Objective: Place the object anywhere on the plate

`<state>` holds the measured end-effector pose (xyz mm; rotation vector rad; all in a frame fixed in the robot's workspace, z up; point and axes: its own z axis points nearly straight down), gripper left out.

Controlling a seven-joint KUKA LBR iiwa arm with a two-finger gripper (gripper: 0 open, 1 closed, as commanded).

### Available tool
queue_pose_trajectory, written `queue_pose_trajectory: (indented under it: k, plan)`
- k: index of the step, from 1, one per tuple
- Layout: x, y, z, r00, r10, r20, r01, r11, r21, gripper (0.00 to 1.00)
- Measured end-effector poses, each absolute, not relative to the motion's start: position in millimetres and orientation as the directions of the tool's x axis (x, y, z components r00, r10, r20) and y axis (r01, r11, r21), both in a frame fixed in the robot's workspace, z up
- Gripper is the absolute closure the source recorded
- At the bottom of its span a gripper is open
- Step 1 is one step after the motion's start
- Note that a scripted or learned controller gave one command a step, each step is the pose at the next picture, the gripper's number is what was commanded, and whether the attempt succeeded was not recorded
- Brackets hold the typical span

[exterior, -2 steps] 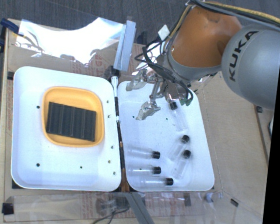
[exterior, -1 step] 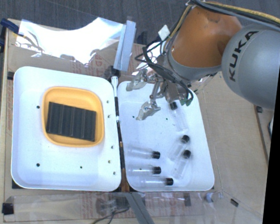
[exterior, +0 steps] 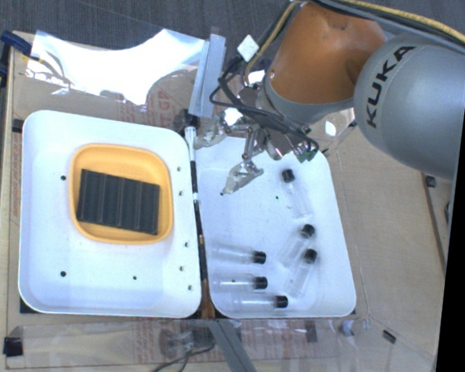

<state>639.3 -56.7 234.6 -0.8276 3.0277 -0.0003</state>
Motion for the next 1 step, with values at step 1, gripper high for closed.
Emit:
queue_pose_trajectory:
  k: [1]
  plan:
    - [638.2, -93.8, 190.2, -0.649, -0.76, 0.0, -0.76, 0.649, 0.002, 0.0]
